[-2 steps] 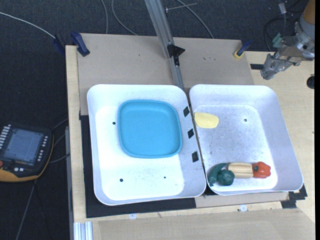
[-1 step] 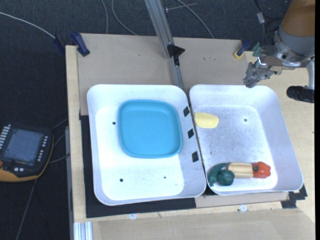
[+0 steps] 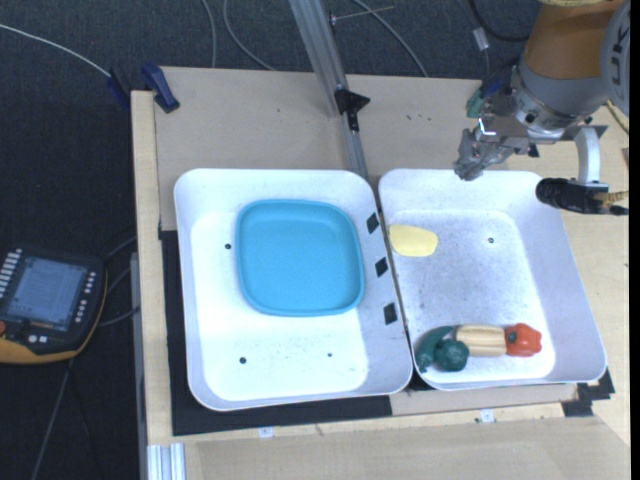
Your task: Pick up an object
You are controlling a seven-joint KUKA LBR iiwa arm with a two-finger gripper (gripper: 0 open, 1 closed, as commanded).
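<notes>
**A robotics lab test bench**

This looks like a robot lab. A plain wooden bench [image 3: 300, 108] stands on dark carpet [image 3: 60, 148] strewn with loose cables [image 3: 200, 8]. A control pendant [image 3: 45, 303] with a screen lies on the floor at the left. An aluminium rail [image 3: 320, 48] slants across the bench, above two white bins [image 3: 200, 368].

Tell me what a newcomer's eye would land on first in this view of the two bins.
The bright blue plate in the left bin draws the eye first, lying flat near the bin's middle. Next come the small things in the right bin: a yellow piece near its upper left, and a green, tan and red cluster along its lower edge. The arm's hand hangs over the right bin's top rim.
</notes>
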